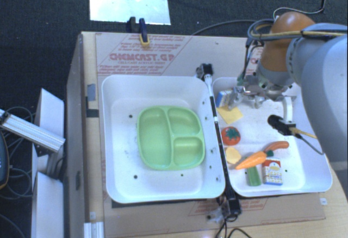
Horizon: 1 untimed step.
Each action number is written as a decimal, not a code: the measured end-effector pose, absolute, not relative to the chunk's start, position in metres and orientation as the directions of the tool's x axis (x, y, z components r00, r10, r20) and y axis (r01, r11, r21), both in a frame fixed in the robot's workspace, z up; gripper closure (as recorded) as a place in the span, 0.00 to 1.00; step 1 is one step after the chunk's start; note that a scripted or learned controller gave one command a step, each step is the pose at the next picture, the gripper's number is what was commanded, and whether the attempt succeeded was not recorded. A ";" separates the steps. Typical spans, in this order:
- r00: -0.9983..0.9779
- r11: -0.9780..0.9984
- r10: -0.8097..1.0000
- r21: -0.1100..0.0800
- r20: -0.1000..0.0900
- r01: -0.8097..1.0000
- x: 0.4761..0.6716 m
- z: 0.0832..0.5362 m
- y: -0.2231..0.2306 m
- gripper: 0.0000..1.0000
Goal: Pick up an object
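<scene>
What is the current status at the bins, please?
Gripper low over right bin's far corner, by yellow piece. Nothing seen held. Tomato, carrot lie apart.

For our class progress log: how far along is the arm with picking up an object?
Done: the gripper has reached the right bin, near the yellow piece.
In hand: nothing visibly held.
Left: grasp and lift; the tomato, carrot and small carton lie on the bin floor.

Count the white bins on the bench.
2. The left bin holds a green divided plate; the right bin holds the toy food, and the arm covers part of it.
</scene>
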<state>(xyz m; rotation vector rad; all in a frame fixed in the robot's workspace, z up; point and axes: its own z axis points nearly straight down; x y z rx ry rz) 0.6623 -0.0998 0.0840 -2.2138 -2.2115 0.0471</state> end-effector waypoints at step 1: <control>-0.001 0.001 1.000 0.001 -0.001 1.000 0.659 0.085 -0.084 0.00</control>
